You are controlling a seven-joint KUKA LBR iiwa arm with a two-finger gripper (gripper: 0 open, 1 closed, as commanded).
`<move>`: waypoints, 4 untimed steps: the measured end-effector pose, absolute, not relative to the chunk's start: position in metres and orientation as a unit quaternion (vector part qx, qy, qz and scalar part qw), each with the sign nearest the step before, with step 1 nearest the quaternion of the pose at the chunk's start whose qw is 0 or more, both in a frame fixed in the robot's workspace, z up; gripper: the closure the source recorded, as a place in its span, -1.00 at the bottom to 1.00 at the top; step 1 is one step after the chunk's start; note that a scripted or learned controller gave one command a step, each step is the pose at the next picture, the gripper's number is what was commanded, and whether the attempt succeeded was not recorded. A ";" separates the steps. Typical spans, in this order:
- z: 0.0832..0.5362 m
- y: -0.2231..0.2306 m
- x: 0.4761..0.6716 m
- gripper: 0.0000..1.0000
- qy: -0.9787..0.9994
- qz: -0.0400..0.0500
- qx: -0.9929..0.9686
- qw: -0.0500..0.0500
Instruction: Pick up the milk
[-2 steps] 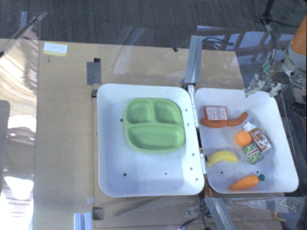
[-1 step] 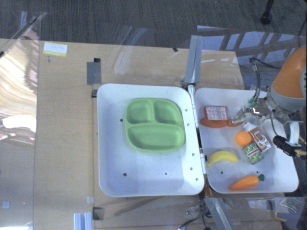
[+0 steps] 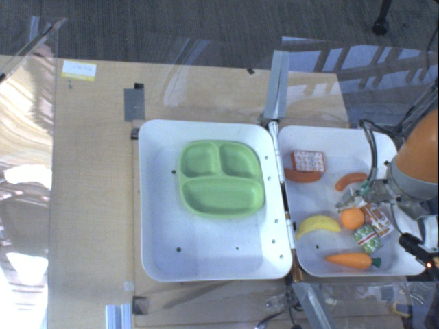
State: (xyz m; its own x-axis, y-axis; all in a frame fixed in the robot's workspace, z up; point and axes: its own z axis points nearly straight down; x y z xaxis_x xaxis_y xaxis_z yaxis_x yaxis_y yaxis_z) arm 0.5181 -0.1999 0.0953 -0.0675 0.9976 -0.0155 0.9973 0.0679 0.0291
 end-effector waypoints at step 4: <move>0.112 -0.205 0.549 -1.00 0.789 0.001 0.614 0.003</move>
State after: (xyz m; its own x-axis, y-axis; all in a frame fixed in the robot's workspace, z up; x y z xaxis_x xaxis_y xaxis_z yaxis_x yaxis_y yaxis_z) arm 0.5487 -0.2053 0.1119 -0.2458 0.9693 -0.0026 0.9693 0.2458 0.0052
